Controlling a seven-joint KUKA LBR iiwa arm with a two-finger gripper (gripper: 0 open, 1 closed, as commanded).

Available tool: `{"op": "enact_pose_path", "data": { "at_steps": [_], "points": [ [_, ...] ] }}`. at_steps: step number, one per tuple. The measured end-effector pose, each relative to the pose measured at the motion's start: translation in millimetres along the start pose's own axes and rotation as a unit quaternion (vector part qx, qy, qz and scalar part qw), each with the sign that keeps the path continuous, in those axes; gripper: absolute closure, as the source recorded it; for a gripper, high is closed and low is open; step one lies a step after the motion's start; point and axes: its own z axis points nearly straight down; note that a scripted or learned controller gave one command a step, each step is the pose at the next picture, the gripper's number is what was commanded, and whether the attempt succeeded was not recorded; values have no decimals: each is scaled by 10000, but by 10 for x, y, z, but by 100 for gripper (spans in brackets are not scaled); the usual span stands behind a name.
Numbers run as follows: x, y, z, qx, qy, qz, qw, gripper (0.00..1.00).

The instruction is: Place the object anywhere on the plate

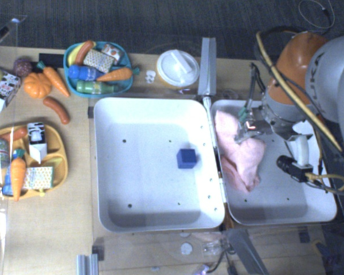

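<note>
**Q:** Jaws first: how are they set?

**A:** Whether they are spread or pressed together cannot be told. The gripper point(247, 126) is seen from above as a dark cluster, and its tips are lost against what lies below.

**Q:** Where is the gripper placed, taking the left bin point(137, 110) as the reference?

**A:** It is found just past that bin's right wall, over the right bin point(286, 205), which is set flush against the left bin. The grey arm point(332, 79) is reached in from further right still.

**Q:** What is seen beneath it?

**A:** A pink crumpled sheet point(241, 156) is spread along the side of the right bin nearest the left bin. The gripper is positioned over its upper part. Contact cannot be confirmed, and nothing can be seen to be held.

**Q:** And the blue block point(187, 157)?

**A:** It is lying inside the left bin, on the floor, right of the bin's middle and clear of every wall. It is well apart from the gripper.

**Q:** What is arranged outside the left bin?

**A:** A white round lid point(178, 67) is set just beyond its far rim. A blue bowl point(100, 94) of toy food is placed beyond its far left corner, and a yellow tray point(60, 153) of more toys is laid out to its left.
</note>
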Motion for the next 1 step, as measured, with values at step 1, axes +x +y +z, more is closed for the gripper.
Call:
{"op": "enact_pose_path", "data": {
  "at_steps": [1],
  "points": [
    [14, 14, -405, -8, 2, -40, 10000, 100]
  ]
}}
